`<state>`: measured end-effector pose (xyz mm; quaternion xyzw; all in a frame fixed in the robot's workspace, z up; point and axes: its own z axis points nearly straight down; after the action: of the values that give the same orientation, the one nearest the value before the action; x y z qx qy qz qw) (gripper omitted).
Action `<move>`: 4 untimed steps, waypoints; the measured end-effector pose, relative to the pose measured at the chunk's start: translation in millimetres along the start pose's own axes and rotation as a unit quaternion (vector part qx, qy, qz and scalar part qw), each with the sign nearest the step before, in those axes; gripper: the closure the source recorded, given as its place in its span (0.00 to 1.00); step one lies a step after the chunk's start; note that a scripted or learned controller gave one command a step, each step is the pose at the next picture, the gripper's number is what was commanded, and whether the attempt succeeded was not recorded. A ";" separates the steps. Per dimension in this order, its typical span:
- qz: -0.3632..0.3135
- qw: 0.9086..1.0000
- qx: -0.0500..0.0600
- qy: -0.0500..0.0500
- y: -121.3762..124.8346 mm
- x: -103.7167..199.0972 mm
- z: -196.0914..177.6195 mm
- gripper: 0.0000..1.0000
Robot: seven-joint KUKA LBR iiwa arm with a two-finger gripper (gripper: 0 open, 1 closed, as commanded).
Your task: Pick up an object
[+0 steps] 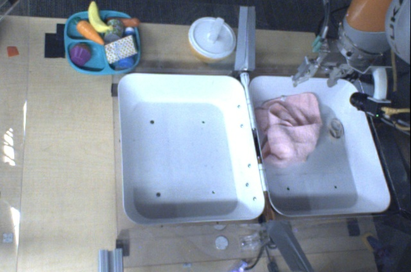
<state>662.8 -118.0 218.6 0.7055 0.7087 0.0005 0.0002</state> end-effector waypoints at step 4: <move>0.062 0.998 -0.003 0.000 -44.7 -43.2 124.8 0.00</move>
<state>618.4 -161.4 93.8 0.7481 0.6636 0.0024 0.0026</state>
